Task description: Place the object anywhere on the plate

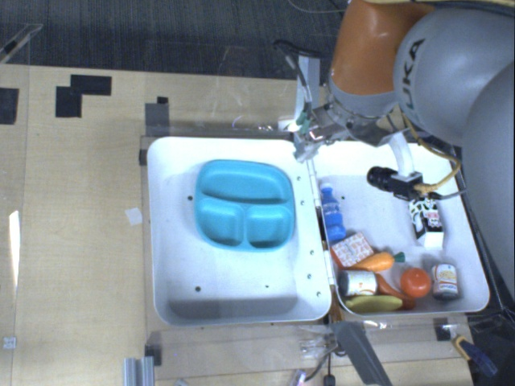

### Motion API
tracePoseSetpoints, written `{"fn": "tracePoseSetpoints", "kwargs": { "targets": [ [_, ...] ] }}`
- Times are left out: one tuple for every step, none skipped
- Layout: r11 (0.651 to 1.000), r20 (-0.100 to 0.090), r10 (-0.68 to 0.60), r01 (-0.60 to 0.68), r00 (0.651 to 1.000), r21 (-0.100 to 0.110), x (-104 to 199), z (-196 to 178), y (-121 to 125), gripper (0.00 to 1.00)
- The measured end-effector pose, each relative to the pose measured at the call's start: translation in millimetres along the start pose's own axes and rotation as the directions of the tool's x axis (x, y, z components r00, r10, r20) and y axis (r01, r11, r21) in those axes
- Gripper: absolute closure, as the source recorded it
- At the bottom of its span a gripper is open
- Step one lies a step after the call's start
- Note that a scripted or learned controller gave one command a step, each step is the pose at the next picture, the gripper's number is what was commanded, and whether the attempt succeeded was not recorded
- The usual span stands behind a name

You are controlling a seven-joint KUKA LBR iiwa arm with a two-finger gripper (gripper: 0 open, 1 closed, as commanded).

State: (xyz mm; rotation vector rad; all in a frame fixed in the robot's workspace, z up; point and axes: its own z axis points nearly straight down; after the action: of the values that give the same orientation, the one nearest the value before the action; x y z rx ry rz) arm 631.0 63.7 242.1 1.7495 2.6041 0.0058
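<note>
Bench with two shallow white bins side by side: left bin [173,296], right bin [475,292]. Blue plastic plate with three compartments [244,203] flat in left bin, slightly toward 12 o'clock of centre. Grey arm with orange band [378,43] over right bin's 11 o'clock corner; gripper [308,145] low at dividing rims, open or shut not discernible, nothing seen held. Objects clustered in right bin around 6 o'clock: blue plastic bottle [331,218] along left wall, red-checked packet [352,251], orange carrot [376,261], yellow banana [373,303], red tomato [415,282], small labelled can [444,280] toward 5 o'clock. Black-and-white carton [426,218] near 3 o'clock.
</note>
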Motion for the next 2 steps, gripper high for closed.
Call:
{"fn": "tracePoseSetpoints", "kwargs": {
  "targets": [
    [0.995, 0.000, 0.099, -0.099, 0.995, 0.001, -38, 47, -61, 1.00],
    [0.948, 0.002, -0.319, 0.319, 0.948, -0.002, -76, 22, -56, 1.00]
  ]
}}
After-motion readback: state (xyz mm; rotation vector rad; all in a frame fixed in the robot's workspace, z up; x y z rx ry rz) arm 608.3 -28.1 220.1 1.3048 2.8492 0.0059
